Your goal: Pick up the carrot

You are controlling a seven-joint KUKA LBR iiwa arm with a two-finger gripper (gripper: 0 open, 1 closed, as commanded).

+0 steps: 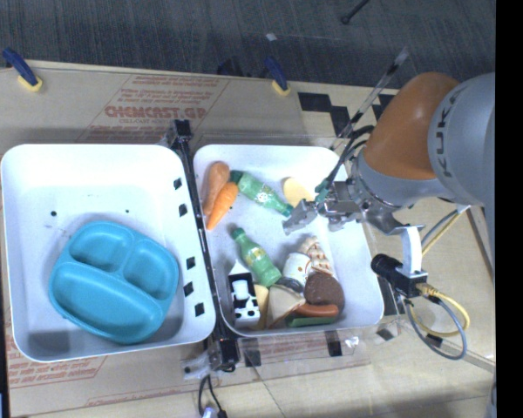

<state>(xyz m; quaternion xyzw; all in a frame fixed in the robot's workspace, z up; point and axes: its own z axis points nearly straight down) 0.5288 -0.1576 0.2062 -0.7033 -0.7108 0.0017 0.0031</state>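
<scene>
A brown bench top point(148, 116) printed with red lettering carries two shallow white bins, set on a dark ribbed floor point(157, 16); blue clamps point(22, 70) grip the board's far edge. The left bin point(35, 181) holds a blue divided tray point(113, 279). The carrot point(220, 203) lies in the right bin point(362, 259), at its upper left corner beside a tan roll point(213, 179), touching it. Green bottles point(257, 259) and other toy food fill the bin's middle and near end. The gripper point(301, 219) hangs over the right bin's centre, well apart from the carrot; whether it is spread or pressed together cannot be told.
</scene>
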